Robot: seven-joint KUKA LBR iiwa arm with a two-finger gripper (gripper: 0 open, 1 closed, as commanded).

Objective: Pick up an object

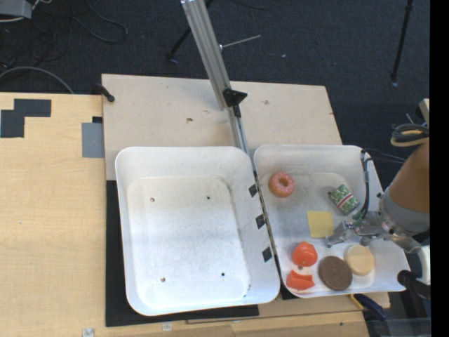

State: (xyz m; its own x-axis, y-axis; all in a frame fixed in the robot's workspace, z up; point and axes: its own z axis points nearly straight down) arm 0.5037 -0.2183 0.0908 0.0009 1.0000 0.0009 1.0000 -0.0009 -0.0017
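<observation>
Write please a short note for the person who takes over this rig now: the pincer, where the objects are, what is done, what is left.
Pincer: low in the right bin, between the yellow square and the cream disc; I cannot tell if it is open or shut.
Objects, all in the right bin: pink donut, green packet, yellow square, orange-red piece, red piece, brown disc, cream disc.
Done: the arm has reached into the bin.
Left: grasp one object and lift it.
</observation>
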